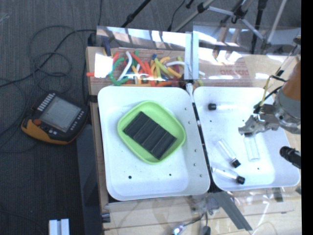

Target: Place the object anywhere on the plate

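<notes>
The gripper hangs over the right bin, toward its right side, at the end of the arm reaching in from the right; whether it is open or closed cannot be told from here. Just below and beside it a clear tube lies on the bin floor, not between any visible fingers. Three more clear tubes with black caps lie in the same bin: one near the far left corner, one near the middle, one along the near edge. The left bin holds a green plate, tilted diamond-wise, with a dark ribbed slab lying on it. Behind the bins a tray holds a tangle of coloured cords. A pendant sits on the floor to the left.
</notes>
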Available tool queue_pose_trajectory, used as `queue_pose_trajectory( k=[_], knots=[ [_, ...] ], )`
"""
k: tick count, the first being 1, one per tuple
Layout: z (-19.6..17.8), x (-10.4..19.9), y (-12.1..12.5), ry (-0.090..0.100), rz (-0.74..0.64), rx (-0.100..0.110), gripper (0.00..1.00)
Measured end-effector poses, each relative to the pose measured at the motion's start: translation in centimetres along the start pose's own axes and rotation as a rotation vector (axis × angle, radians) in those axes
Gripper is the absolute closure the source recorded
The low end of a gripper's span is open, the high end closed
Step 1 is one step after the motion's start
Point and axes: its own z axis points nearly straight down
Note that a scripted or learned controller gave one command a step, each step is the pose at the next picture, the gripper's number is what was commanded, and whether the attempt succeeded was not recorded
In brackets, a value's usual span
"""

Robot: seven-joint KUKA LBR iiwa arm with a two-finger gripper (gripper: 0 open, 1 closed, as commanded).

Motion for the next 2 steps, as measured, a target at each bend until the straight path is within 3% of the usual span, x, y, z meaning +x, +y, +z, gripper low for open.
queue_pose_trajectory(
  k=[1, 2],
  knots=[
    [-0.5, 6.7, 0.6, 0.004, -0.147, -0.001, 1.00],
    [0.1, 14.4, 0.7, 0.004, -0.148, 0.000, 1.00]
  ],
)
